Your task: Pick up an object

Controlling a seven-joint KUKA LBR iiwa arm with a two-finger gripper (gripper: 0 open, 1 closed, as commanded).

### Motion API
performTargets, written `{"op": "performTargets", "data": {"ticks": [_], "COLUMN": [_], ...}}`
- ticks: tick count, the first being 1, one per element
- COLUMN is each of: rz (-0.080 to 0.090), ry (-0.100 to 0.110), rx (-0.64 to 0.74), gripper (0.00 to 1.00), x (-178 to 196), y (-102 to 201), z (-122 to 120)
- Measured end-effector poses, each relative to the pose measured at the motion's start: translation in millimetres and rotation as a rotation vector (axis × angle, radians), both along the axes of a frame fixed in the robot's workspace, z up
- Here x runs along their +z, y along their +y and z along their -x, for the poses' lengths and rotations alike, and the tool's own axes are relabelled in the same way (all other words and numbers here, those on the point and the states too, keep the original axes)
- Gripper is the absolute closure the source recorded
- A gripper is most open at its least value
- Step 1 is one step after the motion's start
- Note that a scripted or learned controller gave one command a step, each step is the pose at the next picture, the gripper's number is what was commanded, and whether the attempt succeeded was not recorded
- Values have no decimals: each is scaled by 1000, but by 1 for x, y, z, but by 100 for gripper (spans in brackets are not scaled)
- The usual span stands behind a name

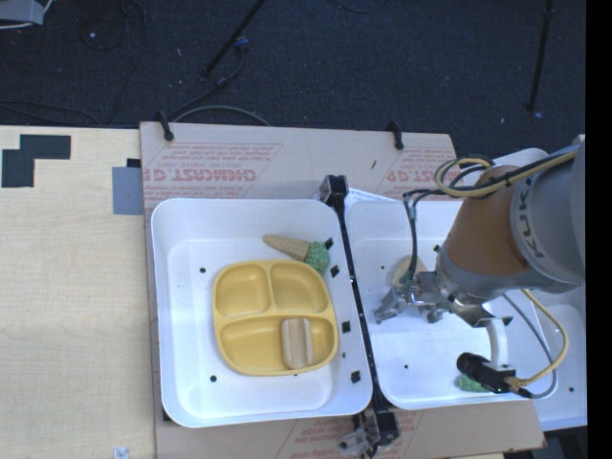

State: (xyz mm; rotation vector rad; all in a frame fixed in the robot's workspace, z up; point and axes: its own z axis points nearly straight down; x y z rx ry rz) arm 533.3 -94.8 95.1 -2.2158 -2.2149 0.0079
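The arm (507, 237) reached in from the right of the frame and hung over the right bin (402, 390), with its gripper (406, 299) low near the middle left of that bin. I could not tell whether the jaws were open or closed, because the metal parts at the wrist were small and partly covered by cables. Nothing was visible between them.

The task named no special object, so several things could serve. In the left bin (182, 352) lay a yellow divided plate (273, 318) with a tan, bread-like piece (295, 342) in its lower right compartment. Just above the plate, near the divider between the bins, lay a toy ice cream cone (295, 248) with a green top. In the right bin, at the lower right, a small green object (469, 383) lay under or beside a black part; I could not tell whether they touched.

In my judgement, the step in hand was the descent over a target in the right bin. To do it well, the arm should centre itself over a real object before closing, go down straight, and keep away from the bin wall and the loose cables. The green object seemed the nearest candidate, but it was well apart from the gripper.
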Motion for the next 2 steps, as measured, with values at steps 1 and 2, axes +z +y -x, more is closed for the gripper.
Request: {"op": "performTargets", "data": {"ticks": [1,2], "rz": [1,0], "ry": [-4,-5], "rx": [-2,-8], "gripper": [0,100], "x": [-8,3], "y": [0,-1], "z": [1,0]}}
